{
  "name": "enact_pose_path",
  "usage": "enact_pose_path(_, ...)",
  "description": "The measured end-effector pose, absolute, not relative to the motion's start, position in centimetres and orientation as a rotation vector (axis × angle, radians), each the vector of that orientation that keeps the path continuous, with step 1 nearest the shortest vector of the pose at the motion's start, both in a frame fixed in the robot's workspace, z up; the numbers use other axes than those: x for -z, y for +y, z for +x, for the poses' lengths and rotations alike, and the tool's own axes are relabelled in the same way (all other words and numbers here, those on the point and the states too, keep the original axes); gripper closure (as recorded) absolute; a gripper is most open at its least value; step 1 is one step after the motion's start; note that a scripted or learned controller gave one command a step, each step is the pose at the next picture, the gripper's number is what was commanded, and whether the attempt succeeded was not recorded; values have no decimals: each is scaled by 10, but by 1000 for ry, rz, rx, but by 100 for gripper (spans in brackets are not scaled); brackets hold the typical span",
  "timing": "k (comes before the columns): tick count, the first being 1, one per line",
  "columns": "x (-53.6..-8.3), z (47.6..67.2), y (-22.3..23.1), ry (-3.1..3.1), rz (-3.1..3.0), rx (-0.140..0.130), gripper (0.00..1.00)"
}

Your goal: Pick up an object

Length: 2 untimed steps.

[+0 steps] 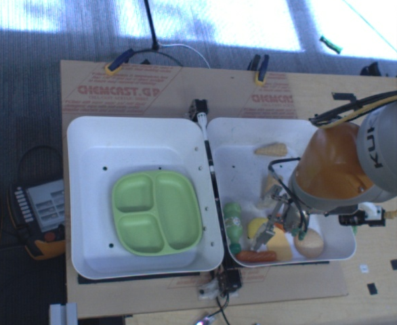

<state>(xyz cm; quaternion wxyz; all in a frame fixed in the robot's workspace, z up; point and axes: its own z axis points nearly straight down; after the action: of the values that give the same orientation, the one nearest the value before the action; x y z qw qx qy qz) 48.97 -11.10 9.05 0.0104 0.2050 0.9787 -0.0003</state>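
Note:
The right bin (239,156) holds several toy foods near its front edge: a green piece (232,210), a yellow piece (256,227), a red sausage-like piece (256,256), a tan round piece (310,244) and a pale croissant-shaped piece (272,149) farther back. My gripper (274,223) hangs low over the yellow and red pieces, below the orange band (330,168) of the arm. Its fingers point down and to the left into the pile. Whether anything lies between them is too cluttered to tell.
The left bin (90,154) holds a green divided plate (158,212). A black clamp (199,108) sits at the back between the bins. Cables and a pendant lie off the bench at the left.

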Motion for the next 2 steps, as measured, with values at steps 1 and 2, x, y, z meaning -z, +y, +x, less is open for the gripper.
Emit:
enact_pose_path(1,-105,523,-171,3097,512,2,0)
enact_pose_path(2,-93,587,-216,3115,337,-1,0)
